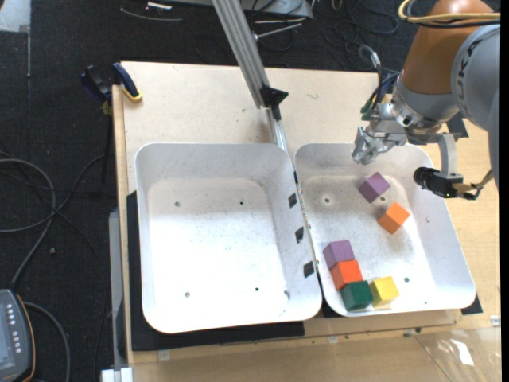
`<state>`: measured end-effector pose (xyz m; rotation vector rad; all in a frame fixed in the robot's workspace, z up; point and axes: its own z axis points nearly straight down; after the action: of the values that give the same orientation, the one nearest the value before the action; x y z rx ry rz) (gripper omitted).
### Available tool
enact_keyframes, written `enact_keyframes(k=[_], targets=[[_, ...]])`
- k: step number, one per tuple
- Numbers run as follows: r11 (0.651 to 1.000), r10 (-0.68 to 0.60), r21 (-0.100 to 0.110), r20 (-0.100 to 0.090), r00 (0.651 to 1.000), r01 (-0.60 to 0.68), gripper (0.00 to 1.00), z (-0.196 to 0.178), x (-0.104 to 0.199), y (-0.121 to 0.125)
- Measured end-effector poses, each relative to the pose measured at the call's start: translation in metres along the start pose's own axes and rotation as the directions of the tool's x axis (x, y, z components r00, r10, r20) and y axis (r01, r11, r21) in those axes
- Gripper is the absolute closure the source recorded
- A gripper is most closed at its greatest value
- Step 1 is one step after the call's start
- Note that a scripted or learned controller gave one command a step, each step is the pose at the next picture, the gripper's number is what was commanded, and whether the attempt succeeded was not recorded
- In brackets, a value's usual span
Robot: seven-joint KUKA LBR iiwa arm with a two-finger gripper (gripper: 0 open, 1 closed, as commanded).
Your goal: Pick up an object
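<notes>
The right bin (445, 269) holds several blocks. A purple block (373, 187) lies near its back, with an orange block (393, 217) just in front and to the right. At the bin's front sit a second purple block (339, 252), a red-orange block (346, 273), a green block (356, 294) and a yellow block (384, 290), clustered together. My gripper (366, 153) hangs above the back of the right bin, just behind and slightly left of the rear purple block. Nothing shows between its fingers.
The left bin (159, 173) lies beside the right one, sharing a raised middle rim. A slanted metal rail (242, 42) runs from the top down to the bins' back junction. A blue and yellow clamp (119, 82) sits at the bench's back left corner.
</notes>
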<state>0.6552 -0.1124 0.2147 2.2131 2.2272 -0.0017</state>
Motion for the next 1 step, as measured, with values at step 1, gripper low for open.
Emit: enact_keyframes(k=[1], targets=[[1.000, 0.013, 0.010, -0.002, 1.000, -0.013, 1.00, 0.0671, -0.0492, -0.0566]])
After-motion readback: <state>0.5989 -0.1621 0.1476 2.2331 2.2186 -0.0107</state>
